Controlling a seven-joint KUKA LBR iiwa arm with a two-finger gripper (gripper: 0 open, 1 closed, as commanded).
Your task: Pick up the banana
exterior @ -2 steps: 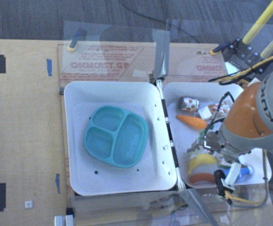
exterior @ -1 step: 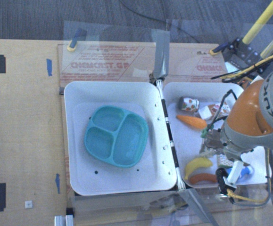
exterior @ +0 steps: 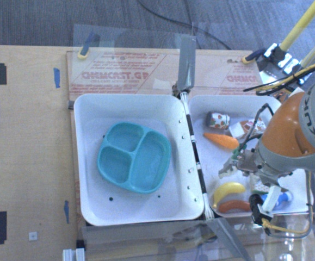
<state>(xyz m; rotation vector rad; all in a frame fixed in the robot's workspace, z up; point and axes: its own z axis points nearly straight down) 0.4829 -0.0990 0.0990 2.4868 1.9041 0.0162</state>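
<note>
Camera view: curved smooth yellow banana [exterior: 229, 190] in right bin [exterior: 218, 147] — pincer [exterior: 243, 165] above, state unclear.

Yellow banana [exterior: 229, 190], lying in right bin

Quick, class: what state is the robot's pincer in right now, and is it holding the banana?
Pincer: cannot be told whether open or closed. It is above the right bin, and the banana lies in the bin, not held.

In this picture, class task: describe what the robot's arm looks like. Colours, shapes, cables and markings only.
The arm is rounded, with a broad orange band and grey casing bearing dark letters. Thin dark cables loop along it. The gripper is grey metal.
</note>
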